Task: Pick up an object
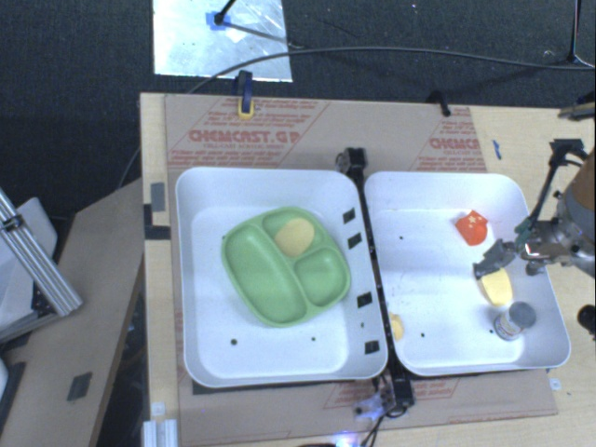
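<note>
Bins fill the middle of the frame: the left bin (200, 250) holds a green divided plate (279, 277) with a pale yellow lump (296, 237) in its upper compartment. In the right bin (419, 208) lie an orange block (472, 227), a yellow piece (497, 288), a small grey cylinder (513, 321) at lower right, and a small yellow bit (397, 326) by the left wall. The gripper (507, 254) reaches in at right, just above the yellow piece; whether it grips anything cannot be told. Red lettering on the board (317, 128) beneath reads "CHEMCAST".

Arm reaches in from right edge w/ tool (498, 261) held low, pointing left (finger state unclear).
</note>
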Robot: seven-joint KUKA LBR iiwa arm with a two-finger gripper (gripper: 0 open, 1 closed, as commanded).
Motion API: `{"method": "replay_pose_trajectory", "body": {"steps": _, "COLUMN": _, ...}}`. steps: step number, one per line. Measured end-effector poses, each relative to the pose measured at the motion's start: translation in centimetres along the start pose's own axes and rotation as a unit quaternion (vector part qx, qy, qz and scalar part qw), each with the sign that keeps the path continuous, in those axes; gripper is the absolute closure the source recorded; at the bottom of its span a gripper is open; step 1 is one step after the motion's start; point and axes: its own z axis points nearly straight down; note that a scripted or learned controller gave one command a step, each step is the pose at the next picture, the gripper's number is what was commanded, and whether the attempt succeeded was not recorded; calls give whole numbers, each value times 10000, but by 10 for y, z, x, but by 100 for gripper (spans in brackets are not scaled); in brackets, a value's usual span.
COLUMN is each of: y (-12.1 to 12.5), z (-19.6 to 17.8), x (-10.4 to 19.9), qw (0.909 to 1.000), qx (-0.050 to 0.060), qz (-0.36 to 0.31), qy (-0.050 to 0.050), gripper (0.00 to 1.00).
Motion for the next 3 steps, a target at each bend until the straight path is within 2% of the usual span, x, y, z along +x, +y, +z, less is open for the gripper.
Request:
{"method": "replay_pose_trajectory", "body": {"steps": 1, "y": 2, "z": -4, "x": 0, "qw": 10000, "qx": -48, "qz": -14, "qy": -12, "gripper": 0}}
{"method": "replay_pose_trajectory", "body": {"steps": 2, "y": 12, "z": 47, "x": -4, "qw": 10000, "qx": -32, "qz": -3, "qy": -7, "gripper": 0}}
{"method": "replay_pose_trajectory", "body": {"steps": 3, "y": 4, "z": 106, "x": -8, "qw": 10000, "qx": -23, "qz": 1, "qy": -3, "gripper": 0}}
